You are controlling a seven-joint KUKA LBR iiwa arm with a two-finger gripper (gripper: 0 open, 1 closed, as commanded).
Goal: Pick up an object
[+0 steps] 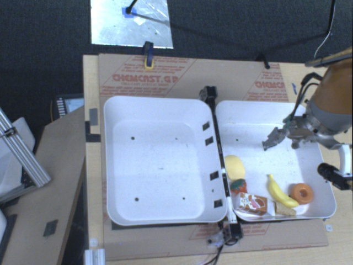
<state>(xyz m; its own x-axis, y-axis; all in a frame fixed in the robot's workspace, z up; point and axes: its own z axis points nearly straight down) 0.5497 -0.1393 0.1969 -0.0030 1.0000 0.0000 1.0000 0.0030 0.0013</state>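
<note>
Your grey arm's jaws (274, 139) hover above the right shallow white bin (248, 120) — whether they're parted or clenched, you cannot tell. Along that bin's near edge (well apart from the jaws) lie a yellow plastic banana (279, 191), an orange ring-shaped doughnut (301, 192) and a pale yellow lemon (234, 166).

Even, fairly bright overhead light washing whole scene; slight bluish cast. Two shallow white plastic bins (160, 164) showing near-overexposed, surface detail fading. Square shiny metal sheet (131, 14) at top reflecting patchy glare. Shadows staying soft, faint, gathering under bin rims. Dark speckled carpet floor (248, 15) reading grainy. Overall sharpness low, small bin items (259, 195) looking soft, slight blur at frame edges
</note>
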